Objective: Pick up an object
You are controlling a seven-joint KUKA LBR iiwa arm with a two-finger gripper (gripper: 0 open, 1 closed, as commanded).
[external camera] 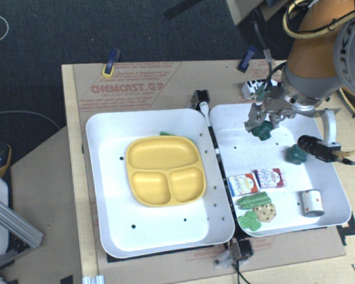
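White bins lie side by side on the bench, and over the far part of the right bin [328, 181] we see the gripper [261, 126] reaching down from the grey and orange arm [315, 48]. Its fingers are drawn in on a small teal toy [262, 132], which shows between their tips, towards the bin's back left corner. We cannot tell whether the toy touches the bin floor. A second teal lump [296, 155] lies to its right, apart from it. Nearer the front we find the left carton [242, 183] just beside the right carton [269, 177], a green toy vegetable [253, 200], a cookie [265, 211] and a small white can [312, 202]. The left bin [109, 189] bears a yellow divided plate [165, 169].
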